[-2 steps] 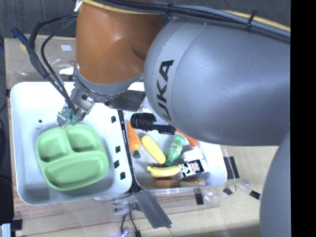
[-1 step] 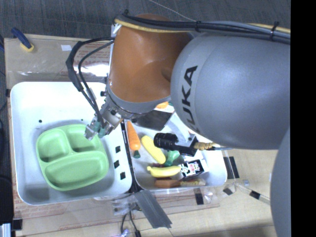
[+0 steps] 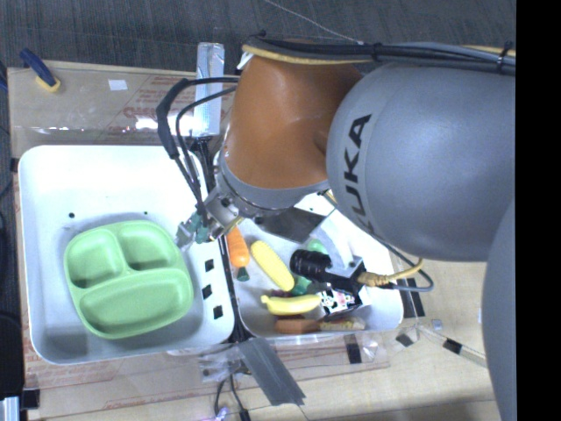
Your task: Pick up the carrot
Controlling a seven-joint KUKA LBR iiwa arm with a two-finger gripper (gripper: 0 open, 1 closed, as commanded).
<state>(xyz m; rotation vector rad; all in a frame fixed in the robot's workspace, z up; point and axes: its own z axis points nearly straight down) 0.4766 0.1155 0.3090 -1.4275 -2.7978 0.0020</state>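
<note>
Carrot (image 3: 237, 246) perhaps below gripper (image 3: 209, 224)

My arm (image 3: 421, 147) reaches in from the right and fills the upper right of the camera view, its grey casing closest to the lens; the orange band (image 3: 285, 117) sits just beyond it, sloping down toward the wrist; black cables loop off the wrist's left side; the gripper (image 3: 210, 222) points down-left below the band, largely hidden by the wrist.
</note>
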